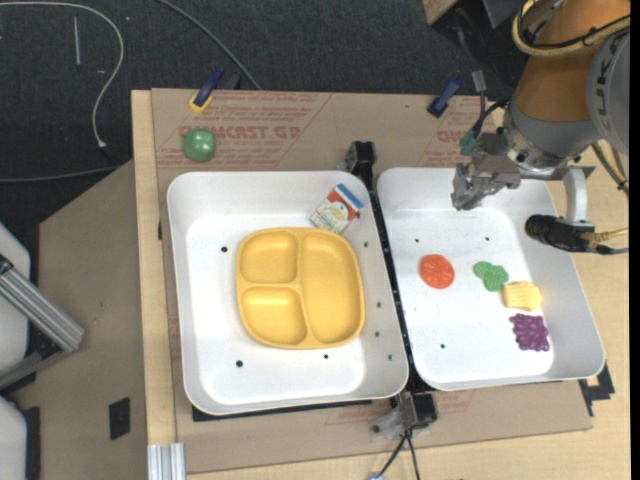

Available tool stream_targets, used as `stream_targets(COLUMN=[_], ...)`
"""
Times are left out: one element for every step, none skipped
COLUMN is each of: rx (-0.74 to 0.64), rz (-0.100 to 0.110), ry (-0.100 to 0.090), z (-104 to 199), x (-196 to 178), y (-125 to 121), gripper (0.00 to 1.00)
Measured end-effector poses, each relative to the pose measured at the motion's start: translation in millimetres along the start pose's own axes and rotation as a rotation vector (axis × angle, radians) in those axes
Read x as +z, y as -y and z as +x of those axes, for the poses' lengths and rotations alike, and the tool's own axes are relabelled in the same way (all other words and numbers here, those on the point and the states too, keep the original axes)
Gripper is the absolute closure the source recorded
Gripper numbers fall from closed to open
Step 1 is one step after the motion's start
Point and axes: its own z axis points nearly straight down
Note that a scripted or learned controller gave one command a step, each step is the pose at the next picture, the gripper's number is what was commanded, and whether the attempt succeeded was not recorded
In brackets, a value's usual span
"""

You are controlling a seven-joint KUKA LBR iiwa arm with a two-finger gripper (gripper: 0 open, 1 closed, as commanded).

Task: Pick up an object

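On cardboard bench [270,118], two white bins [200,268]

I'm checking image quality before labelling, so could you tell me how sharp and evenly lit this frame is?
Camera view: even, soft light, faint shadows; the yellow plate and red toy read crisply; the gripper looks darker and slightly soft; mild sheen on the right bin.

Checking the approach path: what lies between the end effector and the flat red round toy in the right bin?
Camera view: bare white bin floor lies between the end effector and the flat red round toy.
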Motion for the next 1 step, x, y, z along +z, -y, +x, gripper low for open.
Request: stream_targets(rx=[0.0], rz=[0.0], ry=[0.0], z=[51.0], x=[-11.7], y=[5.1], gripper=[1.0])
